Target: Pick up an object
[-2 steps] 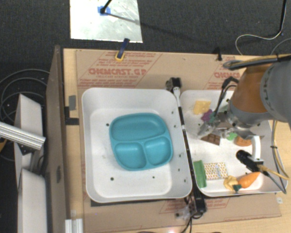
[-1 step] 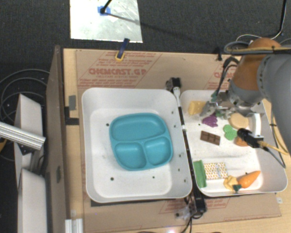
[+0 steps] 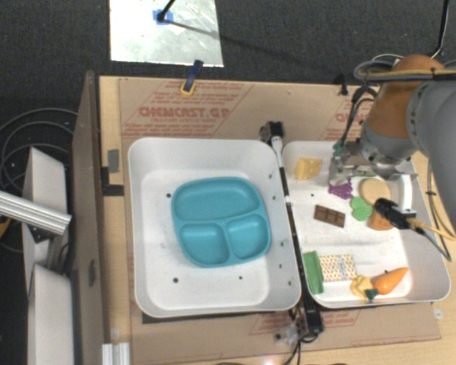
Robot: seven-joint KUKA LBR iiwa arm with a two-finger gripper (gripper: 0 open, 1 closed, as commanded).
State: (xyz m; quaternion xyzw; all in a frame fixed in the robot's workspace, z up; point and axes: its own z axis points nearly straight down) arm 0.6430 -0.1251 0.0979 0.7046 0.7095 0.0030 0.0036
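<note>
Nearest the camera in the right bin [image 3: 433, 284] lie a carrot [image 3: 388, 280], a patterned card [image 3: 337, 268] and a green strip [image 3: 312, 271], with a brown bar [image 3: 329, 216] farther in; the left bin [image 3: 148, 204] bears a teal tray [image 3: 220, 220]. Beyond these, the arm [image 3: 414, 120] reaches in from the right and bends down at the wrist, setting the gripper [image 3: 340, 177] low just above a purple piece [image 3: 340, 189], beside a green toy [image 3: 361, 207] and a yellow wedge [image 3: 308, 167]. Whether it grips anything I cannot tell.

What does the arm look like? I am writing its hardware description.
The arm is bulky, rounded and grey, with an orange band above the wrist. Thin dark cables loop beside the band. Its metal pincer is small and silver-grey.
</note>
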